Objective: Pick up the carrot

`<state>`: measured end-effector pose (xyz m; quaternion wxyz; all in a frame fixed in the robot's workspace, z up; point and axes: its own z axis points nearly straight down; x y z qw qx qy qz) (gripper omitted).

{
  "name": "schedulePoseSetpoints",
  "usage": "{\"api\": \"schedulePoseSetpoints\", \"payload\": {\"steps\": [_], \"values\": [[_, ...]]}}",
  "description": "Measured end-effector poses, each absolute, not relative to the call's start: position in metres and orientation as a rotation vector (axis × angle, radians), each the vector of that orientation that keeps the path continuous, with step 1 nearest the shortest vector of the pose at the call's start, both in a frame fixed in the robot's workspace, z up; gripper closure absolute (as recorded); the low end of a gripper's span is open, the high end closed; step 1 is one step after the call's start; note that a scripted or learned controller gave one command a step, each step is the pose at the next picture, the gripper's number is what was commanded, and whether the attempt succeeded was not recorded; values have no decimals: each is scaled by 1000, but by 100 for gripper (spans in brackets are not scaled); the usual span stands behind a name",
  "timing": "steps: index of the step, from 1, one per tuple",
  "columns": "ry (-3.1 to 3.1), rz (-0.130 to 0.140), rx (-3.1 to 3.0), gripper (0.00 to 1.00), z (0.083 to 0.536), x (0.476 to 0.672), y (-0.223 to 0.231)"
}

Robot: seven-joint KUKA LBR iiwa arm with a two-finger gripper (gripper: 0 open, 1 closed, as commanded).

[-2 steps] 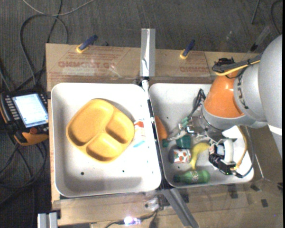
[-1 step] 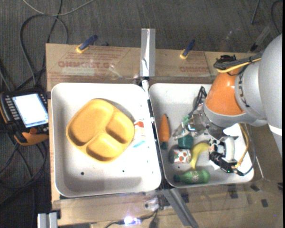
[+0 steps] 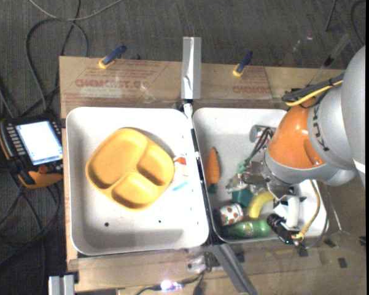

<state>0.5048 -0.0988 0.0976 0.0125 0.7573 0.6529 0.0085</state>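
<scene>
Since the carrot (image 3: pixel 213 168) lies against the right bin's (image 3: pixel 233 118) left wall, I approach lengthwise; end effector (image 3: pixel 248 180) closure: cannot tell.

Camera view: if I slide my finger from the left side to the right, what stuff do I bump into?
Handheld screen → yellow divided plate in the left bin → carrot in the right bin → banana → orange band of the arm.
</scene>
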Motion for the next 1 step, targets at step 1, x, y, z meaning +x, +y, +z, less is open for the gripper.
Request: {"api": "schedulePoseSetpoints", "payload": {"steps": [1], "values": [[2046, 8, 2372, 0, 91, 499, -97]]}}
